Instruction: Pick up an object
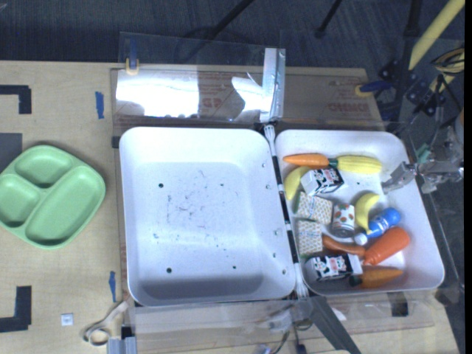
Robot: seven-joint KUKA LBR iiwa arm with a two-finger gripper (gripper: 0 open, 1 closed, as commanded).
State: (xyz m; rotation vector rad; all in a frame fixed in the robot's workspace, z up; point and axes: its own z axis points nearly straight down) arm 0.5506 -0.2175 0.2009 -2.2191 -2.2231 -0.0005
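Your gripper (399, 175) sits at the right bin's (422, 268) right rim, near its far corner, just past the end of the long yellow banana (359, 165). You cannot tell from this angle whether it is spread or pressed together, and nothing shows between its tips.

All the things you could pick lie in the right bin. Along its far edge an orange carrot (304, 160) lies crosswise, with the long banana just to its right. Against the bin's left wall a second, greenish-yellow banana (293, 184) curves down toward a small black-and-white carton (322, 180), which touches it. Below them two waffle-patterned crackers (313, 209) lie along the left wall, one behind the other. Near the middle, a small white cup with red spots (343, 216) stands beside a short yellow banana (366, 205), and a blue and white bottle (380, 221) leans against that banana's near side. A fat orange carrot (389, 245) lies slanted toward the right wall, and another carrot (380, 275) lies along the near edge. A second black-and-white carton (330, 266) rests in the near left corner.

The left bin (140, 153) sits touching the right one. A green divided plate (49, 195) lies on the bench (51, 286) well to the left of both bins.
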